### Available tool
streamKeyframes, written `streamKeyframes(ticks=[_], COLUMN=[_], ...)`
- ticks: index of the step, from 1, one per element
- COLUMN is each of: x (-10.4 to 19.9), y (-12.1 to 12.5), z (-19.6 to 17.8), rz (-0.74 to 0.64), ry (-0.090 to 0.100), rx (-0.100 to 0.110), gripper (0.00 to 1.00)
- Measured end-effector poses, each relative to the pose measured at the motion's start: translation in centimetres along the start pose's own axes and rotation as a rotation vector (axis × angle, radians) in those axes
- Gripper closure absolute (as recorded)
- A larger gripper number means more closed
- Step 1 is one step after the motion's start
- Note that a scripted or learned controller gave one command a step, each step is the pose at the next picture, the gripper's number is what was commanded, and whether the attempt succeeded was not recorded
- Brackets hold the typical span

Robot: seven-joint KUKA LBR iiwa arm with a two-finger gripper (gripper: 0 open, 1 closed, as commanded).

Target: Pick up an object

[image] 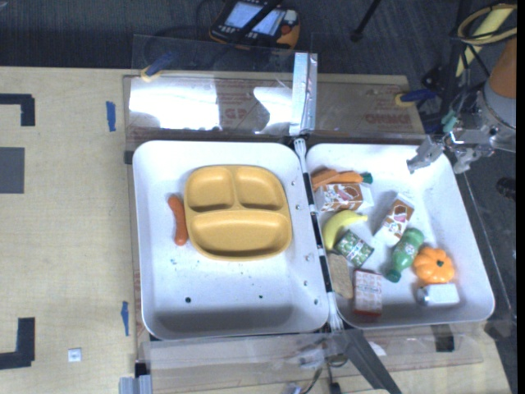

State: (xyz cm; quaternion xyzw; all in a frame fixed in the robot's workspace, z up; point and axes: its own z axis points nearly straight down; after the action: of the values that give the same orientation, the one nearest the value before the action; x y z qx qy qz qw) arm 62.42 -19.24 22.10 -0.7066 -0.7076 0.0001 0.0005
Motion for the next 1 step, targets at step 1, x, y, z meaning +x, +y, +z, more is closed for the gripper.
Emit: streamKeyframes(ticks=[1], x=[0.59], y=[0.78], z=[-1.37], rz=[0.015], ry=[-0.003], rx=[-0.004], gripper=[0.0])
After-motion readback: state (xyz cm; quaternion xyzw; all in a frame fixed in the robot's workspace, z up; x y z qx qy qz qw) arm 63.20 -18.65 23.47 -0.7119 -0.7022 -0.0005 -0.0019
